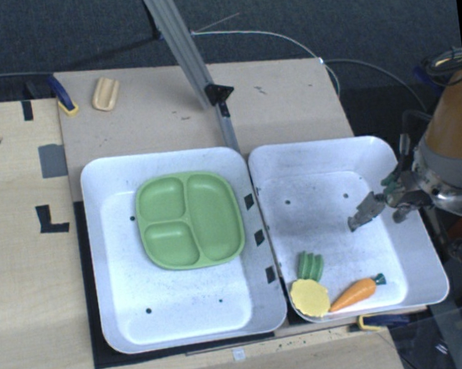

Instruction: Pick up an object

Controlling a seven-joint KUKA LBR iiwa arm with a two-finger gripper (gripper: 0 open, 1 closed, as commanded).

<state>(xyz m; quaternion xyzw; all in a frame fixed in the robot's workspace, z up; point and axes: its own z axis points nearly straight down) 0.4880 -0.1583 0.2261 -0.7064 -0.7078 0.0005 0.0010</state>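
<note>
two bins sit side by side on the bench (288, 104), touching along their inner edges. the left bin (103, 238) holds a plate (190, 219), lying toward its back half. in the right bin (321, 163), three things cluster at the front edge: a disc (310, 297) in the front left corner, a ridged piece (310, 265) just behind it and touching it, and a carrot (356, 291) just right of the disc. the gripper (379, 208) hangs over the right bin's right side, behind the carrot. behind the left bin, a small block (105, 94) lies on the bench, with a clip (63, 93) just left of it. a pole (187, 46) slants up from between the bins' back corners.
</note>
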